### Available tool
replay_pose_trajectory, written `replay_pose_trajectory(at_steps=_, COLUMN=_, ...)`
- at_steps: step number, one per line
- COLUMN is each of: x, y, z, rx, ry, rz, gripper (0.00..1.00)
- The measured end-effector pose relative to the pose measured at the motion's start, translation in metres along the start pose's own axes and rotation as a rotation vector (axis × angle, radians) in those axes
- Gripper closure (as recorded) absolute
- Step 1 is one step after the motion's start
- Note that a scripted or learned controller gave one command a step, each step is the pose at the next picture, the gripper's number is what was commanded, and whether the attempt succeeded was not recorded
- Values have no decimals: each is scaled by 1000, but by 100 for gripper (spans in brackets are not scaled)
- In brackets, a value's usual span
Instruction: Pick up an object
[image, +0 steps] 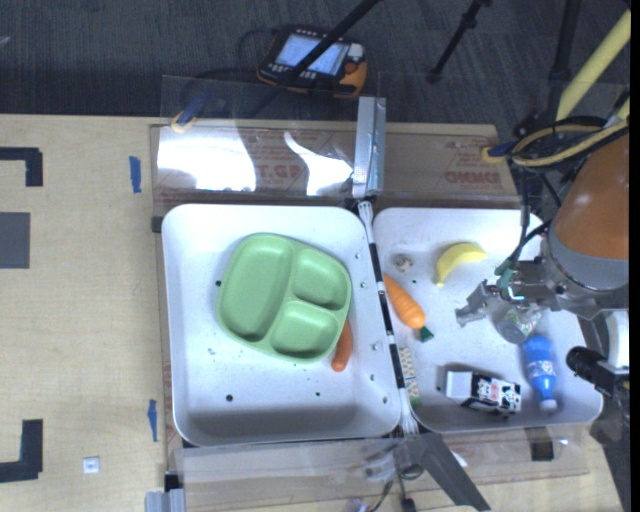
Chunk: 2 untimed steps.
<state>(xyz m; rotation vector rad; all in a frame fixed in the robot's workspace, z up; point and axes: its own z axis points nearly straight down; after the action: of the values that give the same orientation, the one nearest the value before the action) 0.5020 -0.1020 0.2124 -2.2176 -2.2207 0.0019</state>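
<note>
Hovering with the gripper low over the right bin, near the blue bottle and the banana, grip state impossible to tell, nothing lifted yet, the whole pick remaining.

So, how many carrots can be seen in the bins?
2. One carrot lies in the right bin near the divider; the other lies in the left bin, partly under the green plate, which may hide more.
</note>
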Motion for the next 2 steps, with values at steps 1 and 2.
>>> replay_pose_trajectory(at_steps=1, x=19, y=-17, z=28, rx=0, ry=0, rz=-254, gripper=0)
replay_pose_trajectory(at_steps=2, x=27, y=28, z=28, rx=-6, ry=-3, rz=-324, gripper=0)
